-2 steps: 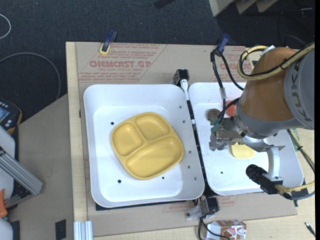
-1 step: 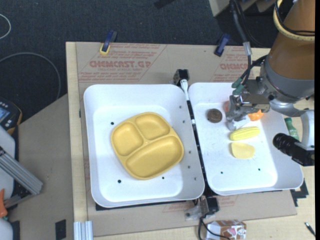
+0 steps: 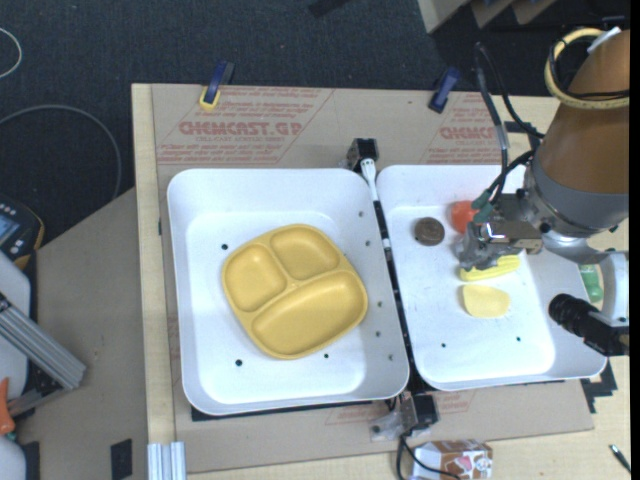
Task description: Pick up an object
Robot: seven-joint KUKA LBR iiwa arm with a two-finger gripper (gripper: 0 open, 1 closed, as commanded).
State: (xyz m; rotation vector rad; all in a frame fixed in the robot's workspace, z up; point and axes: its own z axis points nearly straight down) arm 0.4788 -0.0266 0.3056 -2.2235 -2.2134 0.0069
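My gripper (image 3: 484, 256) is low over the middle of the right bin (image 3: 440, 353). It sits right over a bright yellow piece (image 3: 503, 265) that pokes out from under it on the right. The view does not show whether the gripper holds that piece. A pale yellow rounded piece (image 3: 485, 301) lies just in front of the gripper. A brown round disc (image 3: 429, 231) lies to its left, and a small orange-red thing (image 3: 460, 214) sits behind it, partly hidden by the gripper.
The left bin (image 3: 200, 268) holds a yellow three-compartment plate (image 3: 293, 289). A green thing (image 3: 593, 284) shows at the right bin's right edge, under the arm. A black divider (image 3: 385, 258) runs between the bins.
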